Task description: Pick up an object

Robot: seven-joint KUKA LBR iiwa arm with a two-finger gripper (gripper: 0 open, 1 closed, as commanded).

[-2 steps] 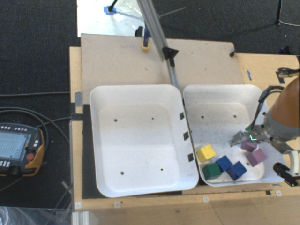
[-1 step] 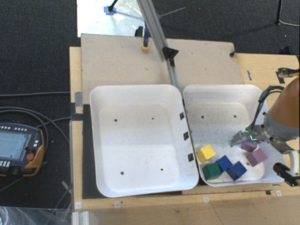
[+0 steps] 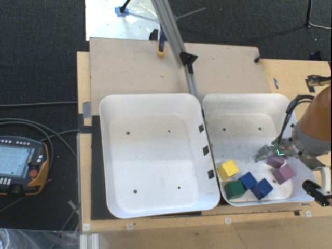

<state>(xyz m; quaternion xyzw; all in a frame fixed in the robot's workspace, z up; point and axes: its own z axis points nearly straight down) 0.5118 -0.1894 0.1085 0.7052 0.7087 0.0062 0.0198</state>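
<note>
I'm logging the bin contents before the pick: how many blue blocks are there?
2, both in the right bin near its front edge: one blue block beside the green block, the other just right of it. The arm may hide more.

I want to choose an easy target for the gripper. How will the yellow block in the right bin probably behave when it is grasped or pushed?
The yellow block looks like a small rigid cube, so it probably keeps its shape and feels light. Its flat faces suggest it slides rather than rolls. It sits close to the green block, so a push might nudge that too.

Bench bearing two white bins
</note>
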